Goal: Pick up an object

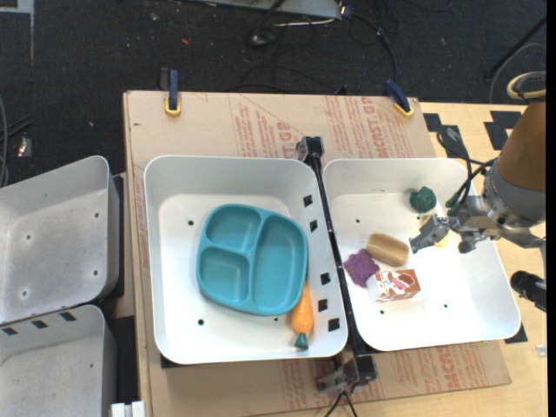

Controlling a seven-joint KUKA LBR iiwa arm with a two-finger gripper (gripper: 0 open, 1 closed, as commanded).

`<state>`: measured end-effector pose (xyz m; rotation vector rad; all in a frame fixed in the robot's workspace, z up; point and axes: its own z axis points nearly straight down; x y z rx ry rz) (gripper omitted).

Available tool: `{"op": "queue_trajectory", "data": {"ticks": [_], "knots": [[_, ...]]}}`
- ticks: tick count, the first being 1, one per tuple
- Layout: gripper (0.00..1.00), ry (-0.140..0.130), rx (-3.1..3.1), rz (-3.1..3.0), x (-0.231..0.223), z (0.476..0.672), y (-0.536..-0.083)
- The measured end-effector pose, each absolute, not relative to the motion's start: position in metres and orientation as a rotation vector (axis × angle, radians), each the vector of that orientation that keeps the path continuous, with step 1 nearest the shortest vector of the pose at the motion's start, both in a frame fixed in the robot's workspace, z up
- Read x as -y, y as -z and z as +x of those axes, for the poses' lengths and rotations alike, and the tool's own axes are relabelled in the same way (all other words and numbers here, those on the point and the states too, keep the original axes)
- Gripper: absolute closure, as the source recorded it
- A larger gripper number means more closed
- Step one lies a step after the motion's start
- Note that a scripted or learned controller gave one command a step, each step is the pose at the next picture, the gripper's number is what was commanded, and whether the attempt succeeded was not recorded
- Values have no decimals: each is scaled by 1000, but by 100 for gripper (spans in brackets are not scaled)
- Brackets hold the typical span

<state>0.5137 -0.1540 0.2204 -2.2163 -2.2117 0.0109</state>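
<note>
Tan bun-shaped toy, right bin: looks light, smooth, probably rigid; best taken across its short width; hand just right, spread wide, holding nothing

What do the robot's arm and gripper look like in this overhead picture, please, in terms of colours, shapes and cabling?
The arm enters at the picture's right as a thick rounded body: a broad orange-brown band above a grey wrist section. A dark cable loops along its left side. The gripper is a small assembly of grey and black metal parts with short dark fingers, and something yellow shows just behind it. No lettering or markings are legible on either.
</note>
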Motion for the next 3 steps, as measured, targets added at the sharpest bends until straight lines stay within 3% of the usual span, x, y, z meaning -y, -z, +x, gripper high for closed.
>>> {"op": "queue_trajectory", "data": {"ticks": [1,3], "knots": [[0,-1,2222,-2220,154,516,-226],[0,-2,2218,-2221,159,519,-119]]}}
